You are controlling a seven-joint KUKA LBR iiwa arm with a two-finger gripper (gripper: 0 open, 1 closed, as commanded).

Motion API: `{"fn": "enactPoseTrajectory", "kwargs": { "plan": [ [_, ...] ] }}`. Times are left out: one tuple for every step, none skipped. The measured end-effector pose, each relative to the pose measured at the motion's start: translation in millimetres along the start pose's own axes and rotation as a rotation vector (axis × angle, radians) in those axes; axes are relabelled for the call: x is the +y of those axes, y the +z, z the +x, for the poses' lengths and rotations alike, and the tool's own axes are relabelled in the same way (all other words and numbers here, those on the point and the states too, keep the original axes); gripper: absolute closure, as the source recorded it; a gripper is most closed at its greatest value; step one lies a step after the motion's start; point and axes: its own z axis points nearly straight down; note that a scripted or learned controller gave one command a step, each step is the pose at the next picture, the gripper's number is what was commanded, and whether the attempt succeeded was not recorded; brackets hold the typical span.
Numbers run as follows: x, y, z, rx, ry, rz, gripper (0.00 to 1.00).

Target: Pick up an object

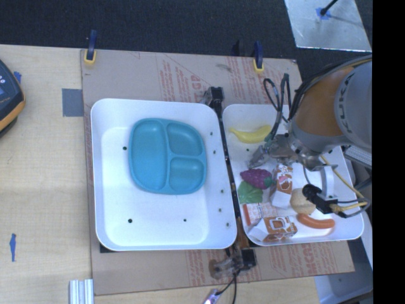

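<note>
Arm low over the right bin (354,233), wrist down among the toys. Gripper (269,152) sits between the banana (250,133), just behind it, and the purple grapes (255,177), just in front. Cannot tell how far it is spread; nothing seen held.

Judgement: a grasp is being set up. The grapes look the nearest candidate. Best to come straight down, centred on one item, clear of the bin wall on its left and of neighbours, and close fully before lifting.

Count, right bin: one banana, one grape bunch, one green piece (249,194), one sausage (315,221), one tan roll-like item (302,201), two or three printed packets, hard to separate.

Left bin (114,233), well off to the gripper's left: one blue divided plate (168,155).
</note>
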Motion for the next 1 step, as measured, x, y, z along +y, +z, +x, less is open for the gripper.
{"fn": "enactPoseTrajectory", "kwargs": {
  "plan": [
    [78.7,-0.6,-36.6,0.002,0.001,0.000,0.00]
  ]
}}
